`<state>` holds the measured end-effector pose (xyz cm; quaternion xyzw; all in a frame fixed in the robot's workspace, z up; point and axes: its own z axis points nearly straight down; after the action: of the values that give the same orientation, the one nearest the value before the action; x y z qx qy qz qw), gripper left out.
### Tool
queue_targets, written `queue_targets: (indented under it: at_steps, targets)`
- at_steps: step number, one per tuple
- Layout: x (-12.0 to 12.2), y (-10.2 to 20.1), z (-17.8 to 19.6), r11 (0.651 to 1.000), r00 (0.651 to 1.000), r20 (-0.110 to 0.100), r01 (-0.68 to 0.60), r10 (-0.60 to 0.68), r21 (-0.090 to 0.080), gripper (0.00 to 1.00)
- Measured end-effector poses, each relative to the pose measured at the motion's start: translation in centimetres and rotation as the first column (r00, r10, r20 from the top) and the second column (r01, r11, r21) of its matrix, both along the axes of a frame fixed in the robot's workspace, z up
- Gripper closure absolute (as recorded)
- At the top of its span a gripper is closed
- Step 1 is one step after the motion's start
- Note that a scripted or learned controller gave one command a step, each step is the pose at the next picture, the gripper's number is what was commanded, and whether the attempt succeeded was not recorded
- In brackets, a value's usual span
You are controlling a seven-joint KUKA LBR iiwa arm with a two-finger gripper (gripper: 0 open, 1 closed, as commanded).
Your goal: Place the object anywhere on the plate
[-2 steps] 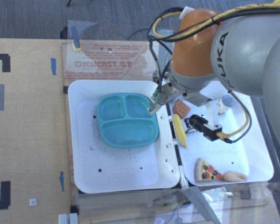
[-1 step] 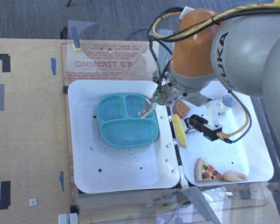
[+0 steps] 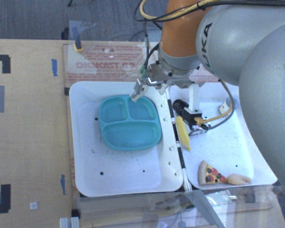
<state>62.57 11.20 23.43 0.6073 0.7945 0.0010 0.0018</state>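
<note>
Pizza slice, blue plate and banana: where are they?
pizza slice (image 3: 211, 173): camera view, on its topping.
blue plate (image 3: 130, 134): camera view, on its big compartment.
banana (image 3: 182, 132): camera view, on its middle.

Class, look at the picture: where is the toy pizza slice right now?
The pizza slice lies in the right-hand bin, near its front edge, just left of a tan, croissant-like toy and well apart from the blue divided plate in the left bin.

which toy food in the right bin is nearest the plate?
The yellow corn cob, lying along the right bin's left wall, just across the divider from the teal plate. The pizza slice and the croissant sit at the bin's near edge.
</note>
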Motion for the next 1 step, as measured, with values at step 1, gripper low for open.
queue_targets:
  at_steps: [1]
  targets:
    - [0.07, 0.19, 1.08, 1.0, 1.0, 0.004, -0.004, 0.004, -0.001, 1.0]
